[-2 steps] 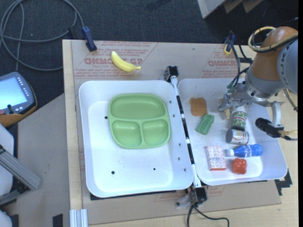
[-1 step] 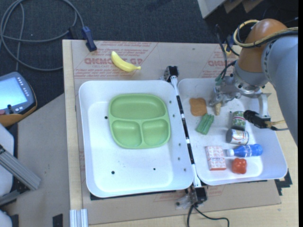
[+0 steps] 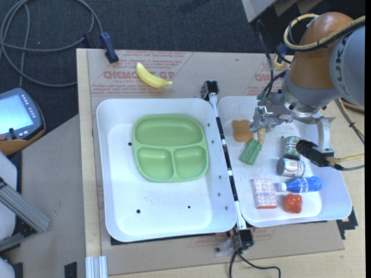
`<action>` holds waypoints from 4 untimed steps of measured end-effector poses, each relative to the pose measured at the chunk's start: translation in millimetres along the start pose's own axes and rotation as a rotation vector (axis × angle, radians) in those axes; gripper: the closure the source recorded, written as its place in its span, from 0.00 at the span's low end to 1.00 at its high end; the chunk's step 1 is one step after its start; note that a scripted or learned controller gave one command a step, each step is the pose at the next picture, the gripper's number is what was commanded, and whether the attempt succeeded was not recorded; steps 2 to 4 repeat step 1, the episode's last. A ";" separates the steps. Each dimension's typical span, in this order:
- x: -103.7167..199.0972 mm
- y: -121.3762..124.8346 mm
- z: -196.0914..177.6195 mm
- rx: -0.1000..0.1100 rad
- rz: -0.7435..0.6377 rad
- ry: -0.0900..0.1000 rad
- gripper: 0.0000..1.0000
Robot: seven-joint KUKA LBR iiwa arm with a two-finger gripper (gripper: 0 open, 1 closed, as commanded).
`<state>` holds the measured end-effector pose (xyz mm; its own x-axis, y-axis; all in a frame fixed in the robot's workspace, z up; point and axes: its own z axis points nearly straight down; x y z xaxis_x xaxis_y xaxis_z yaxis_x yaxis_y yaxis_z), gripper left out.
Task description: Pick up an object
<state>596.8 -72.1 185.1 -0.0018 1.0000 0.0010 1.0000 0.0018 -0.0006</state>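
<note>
**Readable markings**

Red print runs across the cardboard sheet (image 3: 174,68) under the bins, reading roughly "CHEMGUARD" (letters faint, partly covered by the banana (image 3: 152,76)). Small lines of red text beside it are too blurred to read.

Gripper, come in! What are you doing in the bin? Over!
Gripper low in right bin, over orange piece and green block. Nothing seen held. Cans and bottle close by.

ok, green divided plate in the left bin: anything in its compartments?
Empty. The green divided plate lies flat in the left bin, and all three compartments show bare green.
</note>
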 end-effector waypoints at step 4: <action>37.7 -34.5 -33.4 0.001 0.000 0.001 1.00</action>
